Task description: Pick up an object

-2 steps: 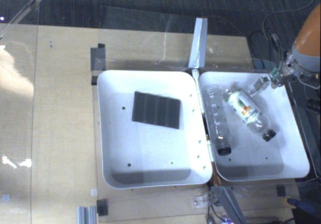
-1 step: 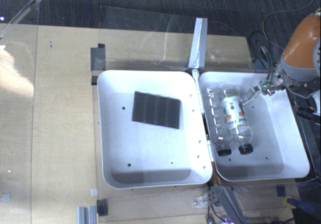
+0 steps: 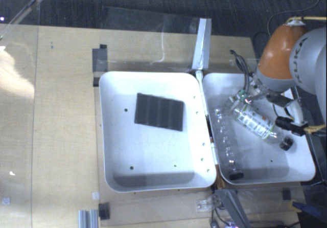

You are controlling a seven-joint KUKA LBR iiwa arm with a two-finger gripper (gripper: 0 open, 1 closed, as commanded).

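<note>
We see a pale wooden surface (image 3: 61,135) carrying two shallow white bins. The left white bin (image 3: 115,171) holds a flat dark grey ribbed rectangular pad (image 3: 159,112). In the right white bin (image 3: 301,168) lie two clear plastic bottles with dark caps: one (image 3: 255,122) tilted at centre, another (image 3: 226,145) along the left wall. The hand (image 3: 244,96) hovers by the tilted bottle's far end; we cannot tell its opening. We judge the bottle light, slippery and crushable; take it mid-body.

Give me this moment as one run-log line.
arm: over right bin | gripper: above clear bottle, no grasp seen | left bin: dark flat pad | pick: not done
</note>
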